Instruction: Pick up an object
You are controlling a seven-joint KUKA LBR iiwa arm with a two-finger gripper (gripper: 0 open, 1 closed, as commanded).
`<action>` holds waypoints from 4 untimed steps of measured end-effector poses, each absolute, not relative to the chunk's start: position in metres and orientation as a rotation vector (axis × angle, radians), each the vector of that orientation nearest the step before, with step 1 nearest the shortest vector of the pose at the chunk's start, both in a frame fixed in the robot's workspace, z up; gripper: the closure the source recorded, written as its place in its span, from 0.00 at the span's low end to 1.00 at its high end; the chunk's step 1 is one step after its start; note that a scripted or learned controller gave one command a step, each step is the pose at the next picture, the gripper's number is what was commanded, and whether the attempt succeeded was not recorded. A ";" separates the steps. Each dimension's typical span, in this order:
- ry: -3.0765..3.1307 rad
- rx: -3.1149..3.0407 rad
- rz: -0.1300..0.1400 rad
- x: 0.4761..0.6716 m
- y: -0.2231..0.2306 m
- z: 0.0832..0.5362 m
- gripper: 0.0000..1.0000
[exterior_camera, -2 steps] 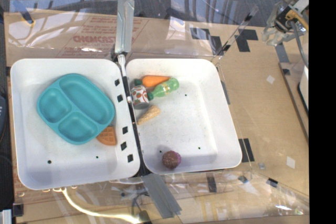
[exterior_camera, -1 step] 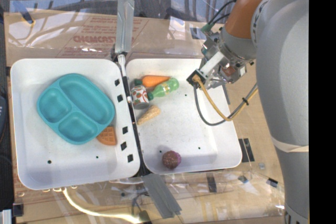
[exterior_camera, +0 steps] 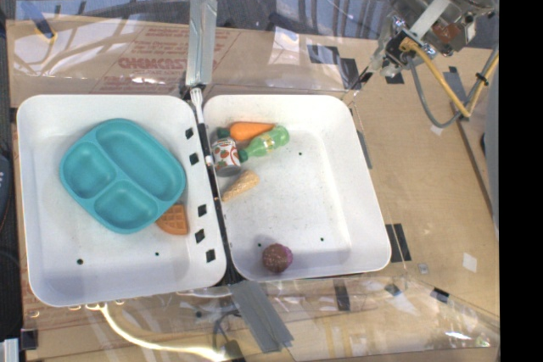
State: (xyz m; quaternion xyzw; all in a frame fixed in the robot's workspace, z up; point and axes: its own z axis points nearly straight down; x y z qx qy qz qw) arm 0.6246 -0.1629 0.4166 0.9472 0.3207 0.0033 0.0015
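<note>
Objects sit mostly in the right bin: an orange carrot at the upper-left corner, a green bottle just below and touching it, a small red-and-white can beside the bin's left wall, a tan cone below that. A dark purple ball lies well apart, near the front wall. Left bin holds a teal divided plate, with an orange waffle piece touching its lower right edge. Pincer hangs above the cardboard-covered tabletop, outside the right bin's far right corner; open or closed, cannot tell. Nothing seen between its tips.
</note>
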 end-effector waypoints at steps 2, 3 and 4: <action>0.628 3.078 -0.005 0.617 -0.126 0.490 1.00; 0.323 3.124 0.000 0.620 -0.211 0.491 1.00; 0.334 3.130 -0.022 0.619 -0.182 0.323 1.00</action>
